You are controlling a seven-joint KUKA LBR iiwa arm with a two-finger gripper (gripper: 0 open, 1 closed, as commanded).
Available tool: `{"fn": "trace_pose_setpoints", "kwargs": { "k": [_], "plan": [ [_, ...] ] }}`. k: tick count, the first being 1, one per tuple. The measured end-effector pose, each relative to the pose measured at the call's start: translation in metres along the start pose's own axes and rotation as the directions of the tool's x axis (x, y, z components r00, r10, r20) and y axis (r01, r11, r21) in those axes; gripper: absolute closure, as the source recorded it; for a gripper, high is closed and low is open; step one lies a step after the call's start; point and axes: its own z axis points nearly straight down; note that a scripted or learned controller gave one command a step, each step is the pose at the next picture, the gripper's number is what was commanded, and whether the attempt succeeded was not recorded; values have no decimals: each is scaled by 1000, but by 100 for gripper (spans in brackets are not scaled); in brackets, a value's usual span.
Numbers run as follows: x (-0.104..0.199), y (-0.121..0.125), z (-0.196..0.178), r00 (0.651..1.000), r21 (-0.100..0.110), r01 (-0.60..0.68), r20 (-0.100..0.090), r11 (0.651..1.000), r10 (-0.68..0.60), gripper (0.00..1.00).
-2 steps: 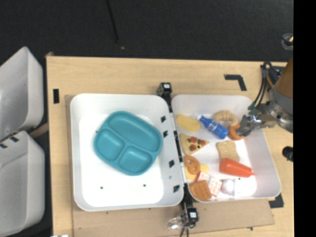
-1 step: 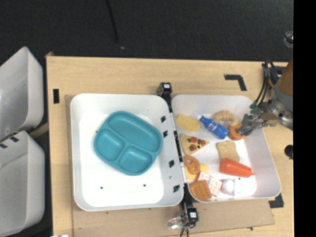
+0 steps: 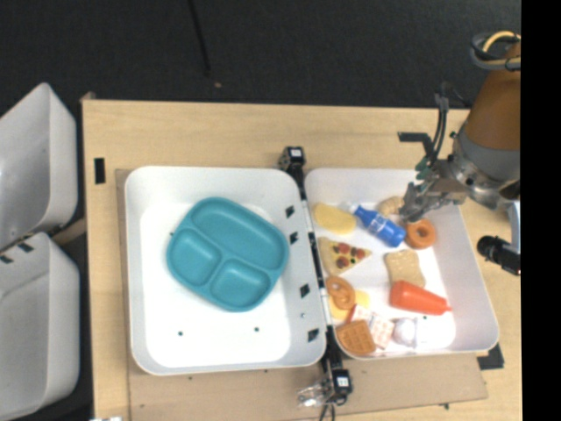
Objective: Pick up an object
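Two white bins sit side by side; the right bin (image 3: 469,279) holds the toy food. Near its far edge the gripper (image 3: 419,198) hangs low, just beside the blue bottle (image 3: 379,224) and the orange ring (image 3: 422,234); whether it grips anything, I cannot tell. Left of the bottle lies a yellow piece (image 3: 334,218).

- One fixed camera looks down at a slant from above the pale wooden table (image 3: 210,134).
- It stands far enough back to take in both shallow white plastic bins (image 3: 149,340) on that table.
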Motion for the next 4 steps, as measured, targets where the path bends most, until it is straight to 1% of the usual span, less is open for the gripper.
{"fn": "trace_pose_setpoints", "kwargs": {
  "k": [1, 2, 3, 4],
  "plan": [
    [52, 19, 9, 1000, 2, 0, 0, 1000, 0, 100],
    [86, 54, 4, 1000, 0, 0, 0, 1000, 0, 100],
    [103, 56, 21, 1000, 5, -3, 2, 1000, 3, 100],
    [102, 52, 2, 1000, 1, -2, 1, 1000, 2, 100]
  ]
}}
